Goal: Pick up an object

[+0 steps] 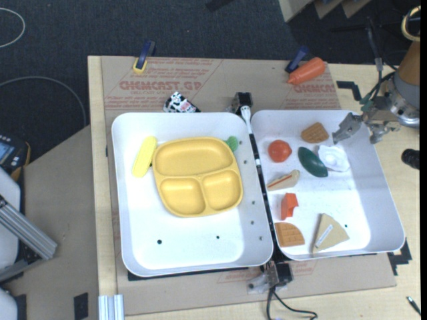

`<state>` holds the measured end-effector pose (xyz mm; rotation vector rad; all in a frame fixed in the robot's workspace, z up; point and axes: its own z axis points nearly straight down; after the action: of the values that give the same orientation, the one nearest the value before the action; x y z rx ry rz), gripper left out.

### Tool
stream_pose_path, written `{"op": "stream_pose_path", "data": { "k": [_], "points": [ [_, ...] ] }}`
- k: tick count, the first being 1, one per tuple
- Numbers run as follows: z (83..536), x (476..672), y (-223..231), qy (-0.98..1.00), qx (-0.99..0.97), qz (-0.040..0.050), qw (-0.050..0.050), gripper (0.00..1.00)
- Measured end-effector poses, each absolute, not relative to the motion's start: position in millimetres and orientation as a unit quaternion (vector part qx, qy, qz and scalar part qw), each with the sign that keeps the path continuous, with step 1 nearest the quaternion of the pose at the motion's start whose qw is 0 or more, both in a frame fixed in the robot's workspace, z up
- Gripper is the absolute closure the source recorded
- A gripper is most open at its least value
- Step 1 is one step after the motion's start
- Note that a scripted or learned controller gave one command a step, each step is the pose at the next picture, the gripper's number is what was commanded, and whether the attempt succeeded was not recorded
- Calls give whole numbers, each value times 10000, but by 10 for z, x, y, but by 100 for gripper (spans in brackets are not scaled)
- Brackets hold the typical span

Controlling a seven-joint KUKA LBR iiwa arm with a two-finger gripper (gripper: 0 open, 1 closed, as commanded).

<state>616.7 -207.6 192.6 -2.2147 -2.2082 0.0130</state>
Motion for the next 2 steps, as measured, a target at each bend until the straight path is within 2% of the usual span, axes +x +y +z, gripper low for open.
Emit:
{"op": "stream_pose_path", "data": {
  "k": [1, 2],
  "points": [
    [2019, 6202, -2072, -7072, -7070, 1, 4, 0],
    [1584, 6219, -2018, -7079, -7063, 12, 22, 0]
  ]
}}
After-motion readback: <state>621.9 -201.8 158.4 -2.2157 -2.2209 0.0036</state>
